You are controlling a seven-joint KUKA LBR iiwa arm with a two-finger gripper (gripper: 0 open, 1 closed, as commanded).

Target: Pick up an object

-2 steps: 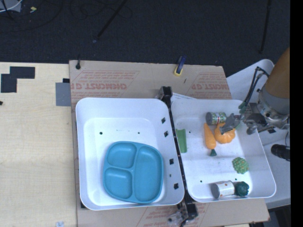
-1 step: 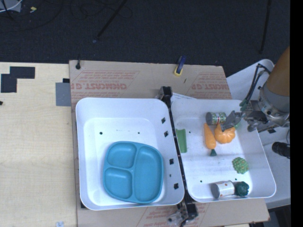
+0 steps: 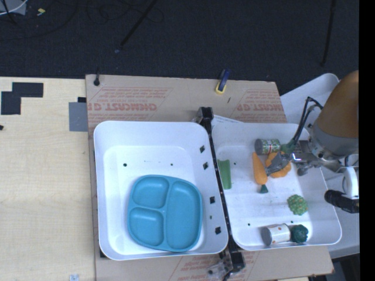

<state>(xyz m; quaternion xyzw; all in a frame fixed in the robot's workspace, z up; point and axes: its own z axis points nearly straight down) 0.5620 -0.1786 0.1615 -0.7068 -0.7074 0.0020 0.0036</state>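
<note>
Two shallow white plastic bins sit side by side on a sheet of brown cardboard (image 3: 146, 101) printed with red lettering, which lies on a pale wood-grain surface (image 3: 41, 174). The left bin (image 3: 117, 139) holds one item: a smooth blue plate (image 3: 165, 213) with rounded corners, divided into three compartments. The right bin (image 3: 316, 186) holds several small things. One flat green strip (image 3: 224, 174) lies near its left wall. One orange carrot-shaped piece (image 3: 259, 170) with a dark green tip lies near the middle, and a second orange piece (image 3: 282, 169) lies just beside it on the right. One small can (image 3: 267, 146) with a green and red label lies on its side near the far wall. One bumpy light-green floret, like broccoli (image 3: 297, 204), sits toward the right wall. By the near wall lies one small white cylinder (image 3: 276, 235) with a red band, with one dark green rounded lump (image 3: 300, 233) just beside it. The grey arm (image 3: 340, 113) with its orange band reaches in from the right, and its claw (image 3: 280, 159) is low over the orange pieces and the can; I cannot tell how far it is open or whether it grips anything. One blue and yellow clamp (image 3: 222, 82) sits on the cardboard's far edge.
</note>
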